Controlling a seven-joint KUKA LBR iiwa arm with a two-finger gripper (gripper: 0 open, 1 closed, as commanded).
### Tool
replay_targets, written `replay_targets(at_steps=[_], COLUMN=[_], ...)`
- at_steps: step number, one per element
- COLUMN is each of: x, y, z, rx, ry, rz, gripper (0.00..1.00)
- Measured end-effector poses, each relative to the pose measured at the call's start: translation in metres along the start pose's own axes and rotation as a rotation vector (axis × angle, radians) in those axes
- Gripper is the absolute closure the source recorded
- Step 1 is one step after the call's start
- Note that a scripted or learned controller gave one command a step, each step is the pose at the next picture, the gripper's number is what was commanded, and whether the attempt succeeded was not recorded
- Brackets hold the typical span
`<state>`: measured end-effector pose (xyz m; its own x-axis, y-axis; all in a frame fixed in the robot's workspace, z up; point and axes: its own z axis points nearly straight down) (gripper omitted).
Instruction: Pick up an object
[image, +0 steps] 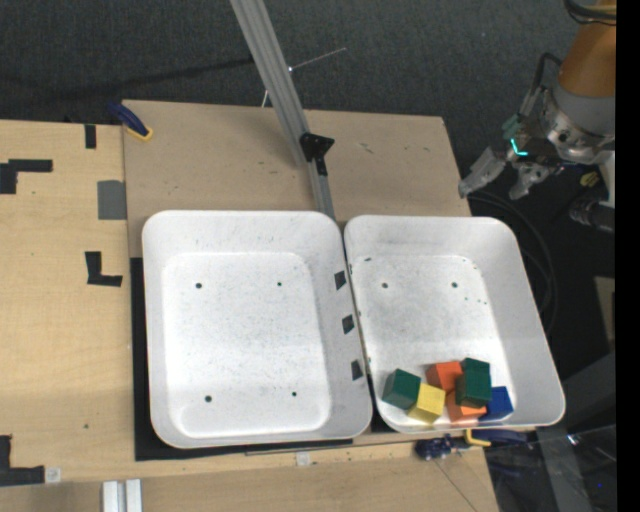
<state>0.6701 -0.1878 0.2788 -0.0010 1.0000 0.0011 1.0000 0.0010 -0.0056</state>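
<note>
Several small blocks lie clustered in the near right corner of the right bin (500, 240): a dark green block (402, 387), a yellow block (430, 401), an orange block (445, 374), a second green block (476, 380) and a blue block (499, 402). My gripper (503, 177) hangs high at the upper right, beyond the bench's far right corner and well away from the blocks. Its two fingers are spread apart and nothing is between them.
The left bin (240, 225) sits beside the right one on the wooden bench. A slanted metal pole (285, 85) runs from the top of the view down to the gap between the bins. A blue and yellow tool (131, 118) lies at the bench's far left.
</note>
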Motion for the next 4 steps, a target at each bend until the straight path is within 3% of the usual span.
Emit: replay_targets(at_steps=[1,2,4], x=[0.0,0.004,0.007], y=[0.001,-0.01,0.007], z=[-0.004,0.051,0.167], rx=[-0.004,0.001,0.001], ry=[-0.003,-0.002,-0.003], rz=[-0.001,-0.001,-0.002], gripper=[0.0,0.0,0.0])
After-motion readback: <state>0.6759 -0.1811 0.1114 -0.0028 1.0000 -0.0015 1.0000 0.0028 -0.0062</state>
